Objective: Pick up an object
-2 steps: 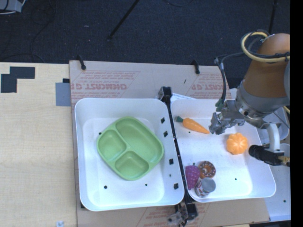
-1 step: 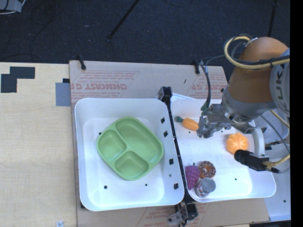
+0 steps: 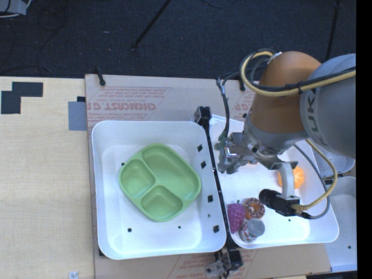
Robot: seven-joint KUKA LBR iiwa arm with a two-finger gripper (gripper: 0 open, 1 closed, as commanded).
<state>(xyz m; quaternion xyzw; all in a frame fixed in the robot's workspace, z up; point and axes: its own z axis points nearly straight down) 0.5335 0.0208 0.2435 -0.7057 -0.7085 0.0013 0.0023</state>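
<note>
Orange ball (image 3: 297, 178) near the right bin's (image 3: 325, 232) right edge looks light, slippery; grasp across middle; gripper (image 3: 229, 163) state indeterminable.

Grey arm (image 3: 331, 106) with orange band (image 3: 285, 92), looped yellow and black cables (image 3: 256, 68).

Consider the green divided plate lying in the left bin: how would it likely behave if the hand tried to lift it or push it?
The green divided plate looks like moulded plastic, so probably stiff and light. It lies flat in the left bin, so it should slide, not roll or tip. Its low, smooth rim may be hard to pinch.
</note>
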